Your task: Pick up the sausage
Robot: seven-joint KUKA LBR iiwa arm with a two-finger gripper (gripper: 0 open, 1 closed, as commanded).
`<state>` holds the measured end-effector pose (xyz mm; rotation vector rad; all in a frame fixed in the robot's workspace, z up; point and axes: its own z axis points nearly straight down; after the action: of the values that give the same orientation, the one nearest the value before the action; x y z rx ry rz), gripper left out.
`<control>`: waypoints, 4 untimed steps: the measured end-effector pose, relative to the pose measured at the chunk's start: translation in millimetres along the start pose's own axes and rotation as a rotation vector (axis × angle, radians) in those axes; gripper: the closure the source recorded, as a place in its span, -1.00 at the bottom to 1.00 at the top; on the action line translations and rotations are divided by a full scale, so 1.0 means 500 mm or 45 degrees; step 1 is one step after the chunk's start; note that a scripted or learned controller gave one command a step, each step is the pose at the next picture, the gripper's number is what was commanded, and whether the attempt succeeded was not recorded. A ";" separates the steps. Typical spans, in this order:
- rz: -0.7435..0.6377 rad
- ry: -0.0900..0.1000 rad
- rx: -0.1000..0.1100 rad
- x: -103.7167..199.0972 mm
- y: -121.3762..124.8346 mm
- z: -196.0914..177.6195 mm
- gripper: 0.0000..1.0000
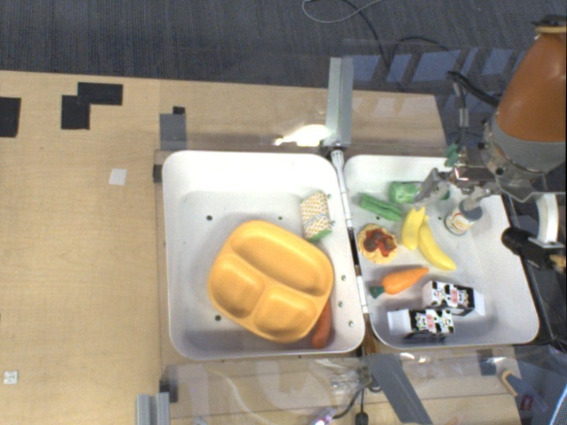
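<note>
**Arm over right bin, sausage in left bin**

Sausage [322, 324] lies in the left bin [190, 237], lower centre of the frame, against the bin's lower right corner. It is a reddish-brown piece, mostly hidden under the lower right edge of the yellow divided tray [268, 277]; only its outer side and end show. Tray and sausage appear to touch.

The yellow tray sits tilted in the middle of the left bin, with three compartments facing up. Just above its upper right corner, a small patterned packet [314, 215] rests near the wall between the bins.

The arm enters from the upper right of the frame, orange band uppermost. The gripper [456, 200] hangs over the upper part of the right bin [514, 326], well apart from the sausage. Whether its fingers stand apart or together cannot be told from this angle; nothing is seen between them.

Contents of the right bin:
- a green vegetable [381, 207] and a green block [406, 190] at the upper left;
- a banana [423, 237] at the centre, just below the gripper;
- a small pizza slice [379, 242] to the left of the banana;
- a carrot [402, 280] below the pizza slice;
- two black-and-white cartons [438, 310] along the lower edge.
</note>
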<state>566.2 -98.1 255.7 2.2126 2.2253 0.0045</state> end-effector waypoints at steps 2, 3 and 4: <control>0.805 0.001 -0.001 0.164 -0.119 -0.361 -1.00; 1.448 0.004 0.000 0.318 -0.094 -0.361 -1.00; 1.448 0.008 -0.005 0.318 -0.092 -0.383 1.00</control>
<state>518.6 60.7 447.1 3.0662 0.6846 0.0167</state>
